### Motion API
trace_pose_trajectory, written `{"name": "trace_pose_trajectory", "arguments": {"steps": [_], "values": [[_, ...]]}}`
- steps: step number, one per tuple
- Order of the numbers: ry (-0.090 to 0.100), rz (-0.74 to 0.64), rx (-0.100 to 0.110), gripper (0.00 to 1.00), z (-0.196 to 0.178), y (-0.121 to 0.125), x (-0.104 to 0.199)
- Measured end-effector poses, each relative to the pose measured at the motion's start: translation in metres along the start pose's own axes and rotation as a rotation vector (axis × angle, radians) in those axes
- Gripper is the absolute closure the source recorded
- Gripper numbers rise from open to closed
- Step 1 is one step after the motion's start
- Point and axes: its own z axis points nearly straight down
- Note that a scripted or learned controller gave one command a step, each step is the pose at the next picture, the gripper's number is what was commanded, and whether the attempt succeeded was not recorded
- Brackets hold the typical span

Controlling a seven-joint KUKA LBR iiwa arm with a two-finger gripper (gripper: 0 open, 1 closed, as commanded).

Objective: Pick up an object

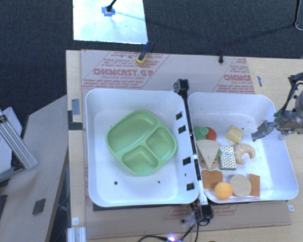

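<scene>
gripper (pixel 262 130) just right of yellow block (pixel 235 134)

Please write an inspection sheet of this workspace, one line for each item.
Surface: wooden bench bearing two shallow white bins, left bin and right bin, on a printed cardboard sheet.
Job's things: in the right bin, toy food: orange ball, yellow cube, pale wedge, green-white carton, croissant, round cracker.
Clutter: green divided plastic plate in the left bin.
Grippers: end effector over the right bin's right side, apart from the food.
Cables: black cable on the floor, top right.
Surroundings: dark carpet, pale square panel.
</scene>
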Motion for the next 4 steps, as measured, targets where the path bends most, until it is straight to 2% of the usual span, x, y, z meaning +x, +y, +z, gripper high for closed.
{"name": "trace_pose_trajectory", "arguments": {"steps": [2, 3, 4], "values": [[0.005, 0.002, 0.001, 0.0, 0.111, -0.001, -0.001], [-0.003, 0.0, -0.013, 1.0, 0.095, 0.002, -0.003], [0.0, -0.001, -0.002, 1.0, 0.053, 0.002, -0.001]]}}
